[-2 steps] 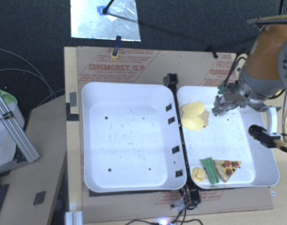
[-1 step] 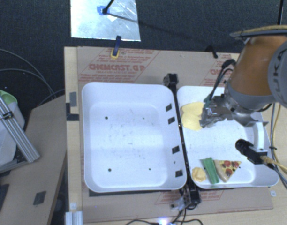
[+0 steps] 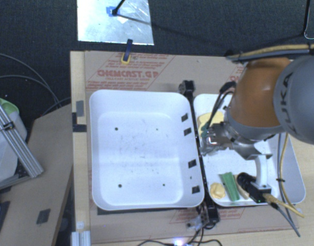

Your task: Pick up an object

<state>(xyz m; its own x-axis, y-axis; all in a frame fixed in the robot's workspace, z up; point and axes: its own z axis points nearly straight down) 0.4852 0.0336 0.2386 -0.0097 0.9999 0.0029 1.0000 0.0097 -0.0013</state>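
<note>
Right bin (image 3: 294, 183), right of frame: green block (image 3: 228, 184), yellow lump (image 3: 217, 190) and a second yellow piece (image 3: 204, 121) at its upper left, all lying loose. Pincer (image 3: 213, 139) sits low over this bin; I cannot tell whether it is apart or together. Nothing is seen lifted, so the pick looks not yet done.

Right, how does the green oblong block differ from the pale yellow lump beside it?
The green oblong block is long and straight-edged; the pale yellow lump is short and rounded. The block is deeper in colour than the lump. Both lie in the right-hand white bin.
</note>
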